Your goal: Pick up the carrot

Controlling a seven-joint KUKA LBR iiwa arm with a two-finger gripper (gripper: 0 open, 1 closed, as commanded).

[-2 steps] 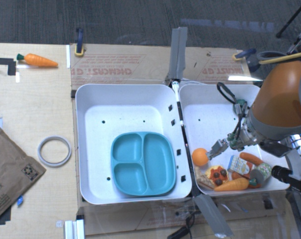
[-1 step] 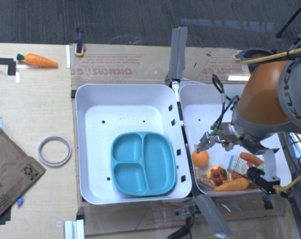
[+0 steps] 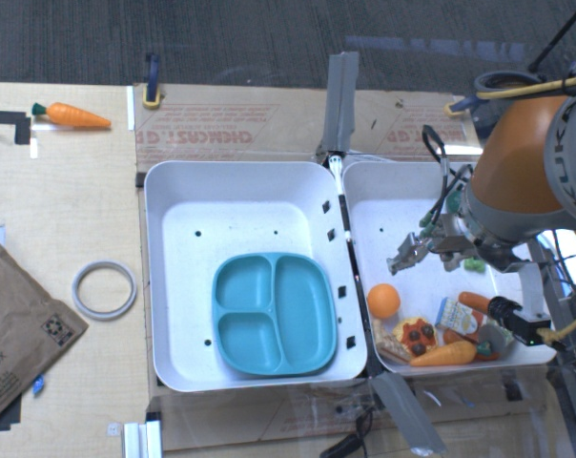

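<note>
Carrots number two: one carrot (image 3: 444,354) lies at six o'clock in the right bin (image 3: 383,197), beside one orange (image 3: 383,301); another (image 3: 73,115) rests on the bench at ten o'clock. One teal tray (image 3: 272,313) sits in the left bin (image 3: 174,256). Gripper (image 3: 407,255) hovers tilted, fingers spread, holding nothing.

**Arm at the right of frame**

I see my grey arm with its orange band at the frame's right edge, wrist angled down-left. The two-finger metal gripper (image 3: 409,253) sits mid-right, fingers spread apart, nothing between them.
</note>
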